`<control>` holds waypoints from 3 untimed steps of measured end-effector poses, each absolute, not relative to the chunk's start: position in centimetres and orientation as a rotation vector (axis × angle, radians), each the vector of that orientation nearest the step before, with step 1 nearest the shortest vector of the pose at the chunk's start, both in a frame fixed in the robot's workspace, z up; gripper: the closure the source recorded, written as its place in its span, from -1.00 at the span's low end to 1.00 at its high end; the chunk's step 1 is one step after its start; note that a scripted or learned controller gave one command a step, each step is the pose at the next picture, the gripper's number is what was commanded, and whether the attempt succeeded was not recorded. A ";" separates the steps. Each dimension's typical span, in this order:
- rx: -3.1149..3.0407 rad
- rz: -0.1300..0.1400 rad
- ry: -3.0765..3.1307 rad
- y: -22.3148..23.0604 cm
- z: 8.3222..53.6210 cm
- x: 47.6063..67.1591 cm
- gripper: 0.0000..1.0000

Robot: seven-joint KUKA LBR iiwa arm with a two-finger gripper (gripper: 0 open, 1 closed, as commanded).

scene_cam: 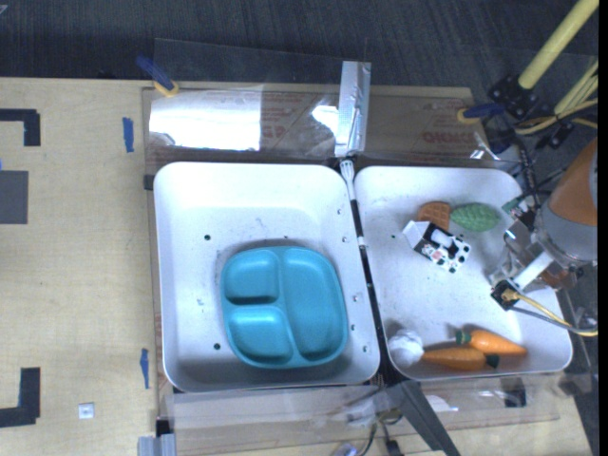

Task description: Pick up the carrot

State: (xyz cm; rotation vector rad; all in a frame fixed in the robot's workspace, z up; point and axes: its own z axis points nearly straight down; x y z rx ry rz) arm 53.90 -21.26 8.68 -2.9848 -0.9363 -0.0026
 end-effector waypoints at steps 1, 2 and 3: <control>-2.983 -0.001 -0.942 -21.2 9.7 54.0 1.00; -2.951 -0.004 -1.028 -21.5 8.8 53.9 1.00; -2.950 -0.003 -1.033 -21.4 9.8 53.9 1.00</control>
